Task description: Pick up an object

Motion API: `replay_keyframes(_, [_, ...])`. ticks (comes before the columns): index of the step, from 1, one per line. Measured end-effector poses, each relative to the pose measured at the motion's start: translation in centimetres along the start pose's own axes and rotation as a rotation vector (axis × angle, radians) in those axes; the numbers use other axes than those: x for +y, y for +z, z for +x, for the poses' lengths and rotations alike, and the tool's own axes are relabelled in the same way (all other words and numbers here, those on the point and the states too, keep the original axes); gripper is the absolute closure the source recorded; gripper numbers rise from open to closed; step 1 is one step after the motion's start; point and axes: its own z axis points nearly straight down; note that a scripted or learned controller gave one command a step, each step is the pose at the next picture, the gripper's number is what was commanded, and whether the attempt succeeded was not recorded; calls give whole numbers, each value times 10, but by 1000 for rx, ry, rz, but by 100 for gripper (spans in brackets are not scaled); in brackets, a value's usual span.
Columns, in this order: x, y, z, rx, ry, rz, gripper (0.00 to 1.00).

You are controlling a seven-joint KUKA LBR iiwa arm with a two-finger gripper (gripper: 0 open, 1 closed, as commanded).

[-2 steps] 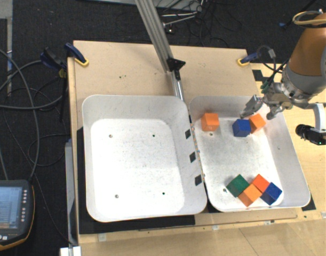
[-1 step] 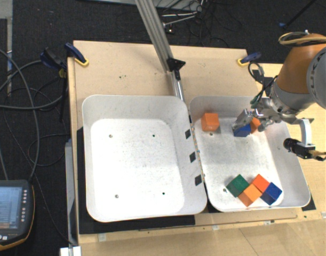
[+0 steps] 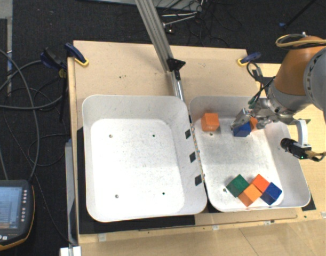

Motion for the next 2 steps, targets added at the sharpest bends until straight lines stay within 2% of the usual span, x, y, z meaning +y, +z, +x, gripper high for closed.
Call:
replay_keyframes(1, [0,-8,0,-1,0,0,100])
replay_keyframes(2, [1,-52,-6,4,1,12,100])
